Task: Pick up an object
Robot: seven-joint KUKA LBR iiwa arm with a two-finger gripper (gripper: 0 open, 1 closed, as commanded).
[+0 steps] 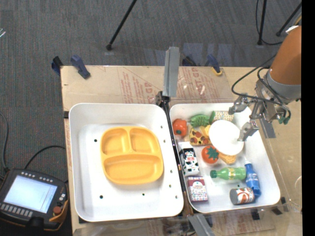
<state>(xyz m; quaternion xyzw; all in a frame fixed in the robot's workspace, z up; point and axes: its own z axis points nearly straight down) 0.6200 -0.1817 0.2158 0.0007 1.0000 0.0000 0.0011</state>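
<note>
White plate (225,136) in right bin (272,178), end effector (247,129) above

Blue clamps (79,66) on bench edge, teach pendant (32,198) on floor btm-left, tripod legs (124,17) behind

A gripper (247,128) hangs over the right bin (272,173), one finger (244,132) at the three o'clock rim of a white plate (225,136) lying among toy groceries. A yellow divided tray (132,155) sits in the left bin (83,132).
</note>
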